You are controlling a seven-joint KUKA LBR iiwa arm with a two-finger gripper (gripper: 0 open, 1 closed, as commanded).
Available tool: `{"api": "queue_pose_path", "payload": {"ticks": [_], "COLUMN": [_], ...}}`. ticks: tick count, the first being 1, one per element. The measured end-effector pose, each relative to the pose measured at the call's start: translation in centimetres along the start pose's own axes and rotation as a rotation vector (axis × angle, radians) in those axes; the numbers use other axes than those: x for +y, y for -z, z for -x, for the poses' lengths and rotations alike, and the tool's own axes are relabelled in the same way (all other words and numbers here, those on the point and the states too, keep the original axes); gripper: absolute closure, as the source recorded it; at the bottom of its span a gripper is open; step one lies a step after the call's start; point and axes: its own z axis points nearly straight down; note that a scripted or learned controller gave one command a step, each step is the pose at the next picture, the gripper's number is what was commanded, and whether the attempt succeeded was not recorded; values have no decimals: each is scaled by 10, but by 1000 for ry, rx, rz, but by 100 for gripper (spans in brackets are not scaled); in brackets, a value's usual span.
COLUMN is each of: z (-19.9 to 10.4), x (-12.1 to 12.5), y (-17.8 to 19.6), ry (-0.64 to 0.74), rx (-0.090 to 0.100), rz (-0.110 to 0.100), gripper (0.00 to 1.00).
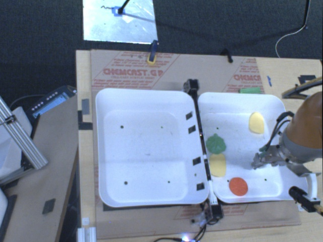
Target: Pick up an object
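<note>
Dark carpet surrounds a pale bench topped with a printed cardboard sheet (132, 70), on which two shallow white bins sit side by side. Over the right bin (229, 105) the grey arm with its orange band (308, 130) reaches in from the right edge, and its two-finger gripper (261, 160) hangs low over the bin's floor near the right wall; whether the fingers are spread or closed cannot be told from this slant, and nothing is seen between them.

Nearest the gripper, toward the near-left, lies a round orange-red disc-shaped object (238, 186) on the bin floor, a little apart from it. Farther left sit a soft yellow rounded object (218, 165) and, just beyond it on the far side, a green leafy-looking lump (216, 144); the two look to be touching or nearly so, both close against the bin's left wall. On the far side of the gripper, a pale yellow lemon-shaped object (256, 122) lies alone, well apart from the others. Nothing lies between the gripper and any of these four.

A row of black clips (198, 145) runs along the seam where the bins meet. The left bin (108, 110) shows only small dark dots on its floor. Farther off, a shiny metal plate (120, 13) lies on the carpet, and a small green object (251, 90) rests on the cardboard beyond the right bin.
</note>
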Motion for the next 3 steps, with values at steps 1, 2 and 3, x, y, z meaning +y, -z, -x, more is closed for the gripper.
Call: {"api": "queue_pose_path", "payload": {"ticks": [1,2,3], "z": [-27,-50,-36], "x": [71,84,122], "y": [129,450,439], "ry": [8,5,0], "rx": [-4,-5,-3], "rz": [15,19,1], "gripper": [100,100,100]}}
